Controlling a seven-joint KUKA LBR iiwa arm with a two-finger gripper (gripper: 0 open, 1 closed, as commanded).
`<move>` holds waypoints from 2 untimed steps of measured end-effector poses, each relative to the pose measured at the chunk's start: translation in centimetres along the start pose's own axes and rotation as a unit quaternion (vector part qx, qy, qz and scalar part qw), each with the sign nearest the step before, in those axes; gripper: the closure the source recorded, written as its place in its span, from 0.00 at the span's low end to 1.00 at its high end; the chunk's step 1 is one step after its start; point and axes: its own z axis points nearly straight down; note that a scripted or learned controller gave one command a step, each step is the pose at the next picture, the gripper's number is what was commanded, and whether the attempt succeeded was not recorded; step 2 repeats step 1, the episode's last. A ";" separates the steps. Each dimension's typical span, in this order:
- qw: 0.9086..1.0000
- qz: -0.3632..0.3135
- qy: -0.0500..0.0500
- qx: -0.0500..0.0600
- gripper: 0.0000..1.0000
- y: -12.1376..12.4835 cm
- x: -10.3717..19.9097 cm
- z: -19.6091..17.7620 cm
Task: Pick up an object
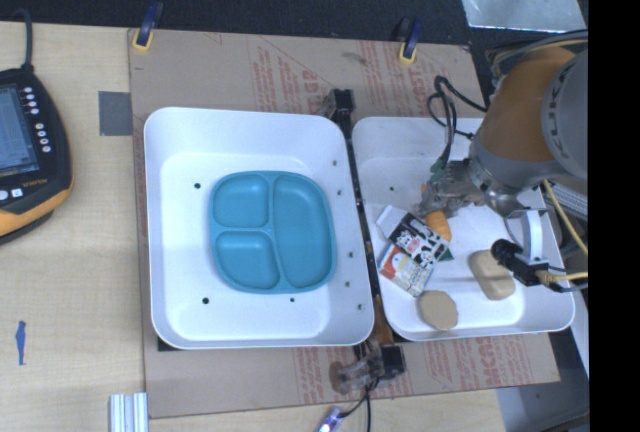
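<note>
Camera view | hand (447, 195) – grip state unclear | orange object (438, 220) – just below it, right bin (400, 145)

Small orange object (437, 222) — right bin, just beside a printed packet (410, 250)

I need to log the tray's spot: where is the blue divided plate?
The blue divided plate lies flat in the middle of the left bin in the camera view, apart from the clutter in the right bin.
</note>
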 end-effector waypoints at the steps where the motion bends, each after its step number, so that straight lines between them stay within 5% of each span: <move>1: 1.000 0.001 0.001 -0.003 1.00 -1.3 7.5 -9.1; 2: 1.000 0.001 0.001 -0.003 1.00 -1.3 7.5 -9.1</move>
